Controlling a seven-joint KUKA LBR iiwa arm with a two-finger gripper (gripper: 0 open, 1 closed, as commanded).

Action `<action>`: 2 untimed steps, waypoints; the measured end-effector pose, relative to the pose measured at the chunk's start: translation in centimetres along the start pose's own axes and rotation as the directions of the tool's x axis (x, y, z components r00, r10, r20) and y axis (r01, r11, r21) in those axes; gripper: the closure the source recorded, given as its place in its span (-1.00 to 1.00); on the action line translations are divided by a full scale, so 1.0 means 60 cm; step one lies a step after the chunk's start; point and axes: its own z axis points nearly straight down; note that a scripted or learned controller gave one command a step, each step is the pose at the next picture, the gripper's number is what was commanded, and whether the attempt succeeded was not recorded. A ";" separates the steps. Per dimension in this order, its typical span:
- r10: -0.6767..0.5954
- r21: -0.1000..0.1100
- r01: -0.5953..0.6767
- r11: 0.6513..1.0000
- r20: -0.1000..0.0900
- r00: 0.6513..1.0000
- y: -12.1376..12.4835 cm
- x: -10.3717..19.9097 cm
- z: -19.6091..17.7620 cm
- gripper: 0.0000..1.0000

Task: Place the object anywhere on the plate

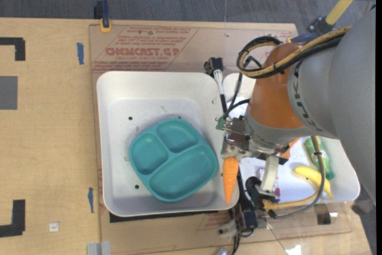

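A teal plate point(173, 158) with three compartments lies in the left white bin point(119, 98), towards its front right. An orange carrot point(230, 179) hangs point-down over the wall between the two bins, just right of the plate's edge. Its thick top end sits between the fingers of my gripper point(231, 153), which is shut on it. The grey arm with its orange band comes in from the right and hides much of the right bin.
In the right bin point(349, 188) lie a yellow banana point(310, 176) and a green item point(316, 152), partly under the arm. Cables loop around the wrist. A blue clamp point(104, 12) sits on the bench's far edge.
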 end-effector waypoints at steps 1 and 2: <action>0.144 -0.011 -0.144 0.989 -0.008 0.989 0.095 0.163 -0.146 1.00; 0.146 -0.006 -0.146 0.989 0.001 0.989 0.094 0.158 -0.141 -1.00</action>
